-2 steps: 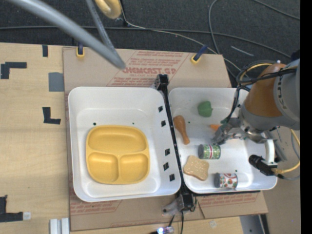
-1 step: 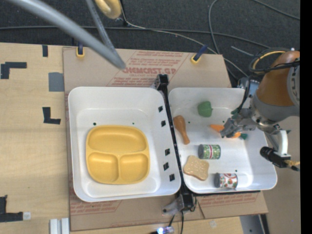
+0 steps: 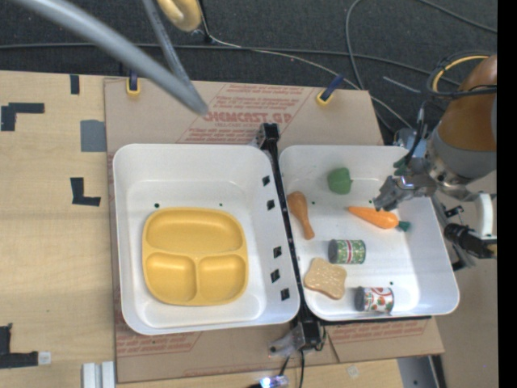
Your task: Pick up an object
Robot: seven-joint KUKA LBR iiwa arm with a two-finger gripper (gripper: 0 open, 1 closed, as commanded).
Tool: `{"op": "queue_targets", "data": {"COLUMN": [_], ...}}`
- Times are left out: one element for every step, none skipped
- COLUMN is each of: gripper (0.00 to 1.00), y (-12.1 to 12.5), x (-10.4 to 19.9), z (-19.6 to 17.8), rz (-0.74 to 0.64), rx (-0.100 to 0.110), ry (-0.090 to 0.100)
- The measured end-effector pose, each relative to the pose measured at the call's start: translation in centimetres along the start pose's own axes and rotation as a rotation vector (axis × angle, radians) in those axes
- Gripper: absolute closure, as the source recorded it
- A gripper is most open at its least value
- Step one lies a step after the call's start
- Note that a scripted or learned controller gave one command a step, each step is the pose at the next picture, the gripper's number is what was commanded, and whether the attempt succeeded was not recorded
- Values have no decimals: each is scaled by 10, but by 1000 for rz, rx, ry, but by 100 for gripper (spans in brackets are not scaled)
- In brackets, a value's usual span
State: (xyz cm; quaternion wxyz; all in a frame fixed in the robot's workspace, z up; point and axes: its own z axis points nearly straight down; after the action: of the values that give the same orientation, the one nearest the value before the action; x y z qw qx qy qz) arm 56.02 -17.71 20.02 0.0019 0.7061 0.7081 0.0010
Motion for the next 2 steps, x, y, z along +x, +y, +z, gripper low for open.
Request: {"op": "queue_targets", "data": {"gripper": [100, 100], "y": [1, 24], "x": [0, 53], "z": [-44, -34], "rz": [1, -3], "rx": [1, 6], "ry": [0, 2]}}
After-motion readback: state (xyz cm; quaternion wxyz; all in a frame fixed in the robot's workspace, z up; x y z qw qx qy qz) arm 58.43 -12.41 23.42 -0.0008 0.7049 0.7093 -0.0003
